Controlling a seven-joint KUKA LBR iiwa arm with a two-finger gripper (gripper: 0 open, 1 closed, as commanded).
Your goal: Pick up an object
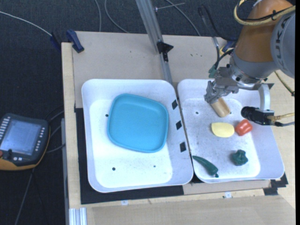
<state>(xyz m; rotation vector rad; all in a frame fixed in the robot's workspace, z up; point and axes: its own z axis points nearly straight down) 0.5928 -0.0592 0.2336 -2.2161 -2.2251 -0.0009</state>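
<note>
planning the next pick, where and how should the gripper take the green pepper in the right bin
Grip the green pepper across its narrow middle, coming straight down. It lies flat, long and thin near the right bin's front-left corner, so close across its width, clear of the rim.

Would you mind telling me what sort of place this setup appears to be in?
Most likely a robotics lab: a KUKA arm works over a wooden bench bearing two white bins, cables trail across the dark floor, and a teach pendant lies beside the bench.
</note>
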